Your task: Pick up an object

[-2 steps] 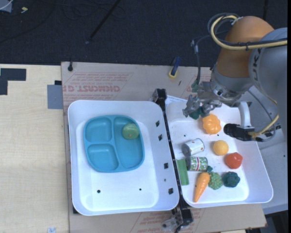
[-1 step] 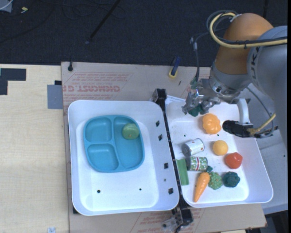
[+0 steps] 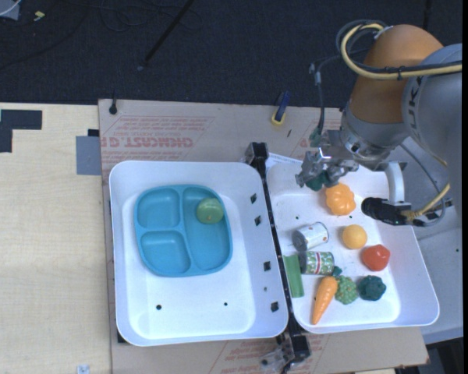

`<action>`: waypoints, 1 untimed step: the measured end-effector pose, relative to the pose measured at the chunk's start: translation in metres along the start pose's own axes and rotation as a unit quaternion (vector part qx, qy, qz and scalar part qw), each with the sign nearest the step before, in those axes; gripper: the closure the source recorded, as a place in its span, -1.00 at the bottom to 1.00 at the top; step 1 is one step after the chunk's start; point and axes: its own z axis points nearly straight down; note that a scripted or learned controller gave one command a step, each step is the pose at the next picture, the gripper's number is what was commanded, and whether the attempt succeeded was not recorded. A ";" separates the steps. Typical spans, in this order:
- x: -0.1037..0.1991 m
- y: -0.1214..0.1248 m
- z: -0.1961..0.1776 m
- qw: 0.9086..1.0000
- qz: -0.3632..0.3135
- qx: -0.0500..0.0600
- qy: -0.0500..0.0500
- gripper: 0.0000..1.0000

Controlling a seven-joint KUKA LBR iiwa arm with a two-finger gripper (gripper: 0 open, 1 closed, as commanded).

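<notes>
Orange pepper [image 3: 339, 199] lies just beside the jaws [image 3: 315, 179].

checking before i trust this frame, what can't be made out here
- Claw, camera view: too small and dark against the right bin's rim to tell open from shut, or holding anything.
- Can label: too small to read.
- Arm: cut off by the right edge.

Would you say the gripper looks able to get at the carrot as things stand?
Probably yes. The carrot lies uncovered near the right bin's front edge, with broccoli touching its side. The gripper sits at the bin's far end.
</notes>
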 end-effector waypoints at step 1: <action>0.009 0.003 -0.017 1.000 -0.001 -0.002 0.000 1.00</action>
